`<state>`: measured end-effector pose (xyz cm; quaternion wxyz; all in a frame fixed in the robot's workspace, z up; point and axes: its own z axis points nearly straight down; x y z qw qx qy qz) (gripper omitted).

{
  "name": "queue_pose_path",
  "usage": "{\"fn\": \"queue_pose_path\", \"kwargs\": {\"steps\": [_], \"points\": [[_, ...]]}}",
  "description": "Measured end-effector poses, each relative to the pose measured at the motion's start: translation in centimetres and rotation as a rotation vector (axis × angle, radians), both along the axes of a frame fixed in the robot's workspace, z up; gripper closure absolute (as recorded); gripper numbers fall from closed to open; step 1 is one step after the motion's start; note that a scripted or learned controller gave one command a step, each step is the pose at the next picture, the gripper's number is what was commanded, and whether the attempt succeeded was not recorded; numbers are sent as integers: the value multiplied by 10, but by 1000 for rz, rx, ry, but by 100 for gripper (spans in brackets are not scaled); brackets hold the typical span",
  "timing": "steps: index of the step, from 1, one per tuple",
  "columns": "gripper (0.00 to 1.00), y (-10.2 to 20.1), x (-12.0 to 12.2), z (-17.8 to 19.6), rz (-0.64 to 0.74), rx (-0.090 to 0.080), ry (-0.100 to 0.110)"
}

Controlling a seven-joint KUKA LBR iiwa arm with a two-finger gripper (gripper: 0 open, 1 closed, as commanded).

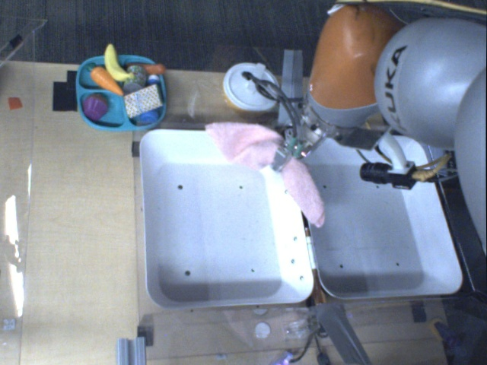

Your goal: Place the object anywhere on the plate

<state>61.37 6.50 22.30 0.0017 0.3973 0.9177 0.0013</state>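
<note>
A pink cloth [243, 143] lies bunched across the far right corner of the left bin [213, 226] and trails over the divider toward the right bin [388, 242]. Its folds converge at my gripper [284, 155], which reaches in from the right and is shut on the cloth near its middle. One lobe spreads up and left; the other [308, 192] hangs down and right. The blue divided plate [85, 119] sits on the bench at the far left, well apart from the gripper. It holds a toy banana [114, 63], a carrot [105, 80] and other toy foods.
A round white container with a yellow rim [245, 87] stands just behind the bins, close to the gripper. A black fitting with cables [388, 173] hangs off the arm over the right bin. Bare wooden bench [68, 226] stretches left of the bins.
</note>
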Motion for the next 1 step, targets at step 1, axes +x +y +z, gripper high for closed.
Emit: {"fn": "queue_pose_path", "kwargs": {"steps": [1], "points": [[100,42,14,8,402,-1,-4]]}}
